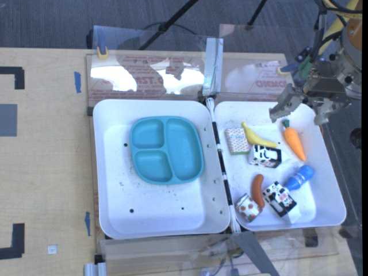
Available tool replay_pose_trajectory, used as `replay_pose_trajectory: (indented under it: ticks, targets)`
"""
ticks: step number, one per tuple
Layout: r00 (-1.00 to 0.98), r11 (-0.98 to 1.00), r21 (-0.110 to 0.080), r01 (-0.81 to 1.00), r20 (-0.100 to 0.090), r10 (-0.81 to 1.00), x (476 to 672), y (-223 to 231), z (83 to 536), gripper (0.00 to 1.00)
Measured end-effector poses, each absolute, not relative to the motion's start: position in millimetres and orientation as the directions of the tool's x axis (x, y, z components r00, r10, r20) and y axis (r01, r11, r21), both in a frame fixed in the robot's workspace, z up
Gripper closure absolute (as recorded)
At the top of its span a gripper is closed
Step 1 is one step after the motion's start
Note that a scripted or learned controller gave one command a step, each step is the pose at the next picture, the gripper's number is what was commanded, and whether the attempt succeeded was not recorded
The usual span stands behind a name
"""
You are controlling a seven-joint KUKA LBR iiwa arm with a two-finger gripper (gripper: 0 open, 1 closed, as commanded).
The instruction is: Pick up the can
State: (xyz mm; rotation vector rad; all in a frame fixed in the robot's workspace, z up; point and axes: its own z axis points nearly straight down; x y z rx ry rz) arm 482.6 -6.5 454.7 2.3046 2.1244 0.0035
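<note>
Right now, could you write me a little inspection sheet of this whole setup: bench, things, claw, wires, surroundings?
Surface: wooden bench bearing a left bin and a right bin, both white.
Job's things: small can lying near the right bin's front left corner.
Clutter: blue divided plate in the left bin; banana, carrot, sausage, blue bottle, cow-patterned boxes in the right.
Grippers: gripper open above the right bin's far edge, holding nothing.
Cables: yellow cable along the arm.
Surroundings: dark carpet, clear panels behind the bins.
</note>
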Motion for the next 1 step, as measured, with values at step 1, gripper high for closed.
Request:
replay_pose_trajectory:
  ticks: [1]
  targets:
    - [0.078, -0.078, 0.011, 0.997, -0.005, 0.997, 483.9, -5.7, 464.7, 1.00]
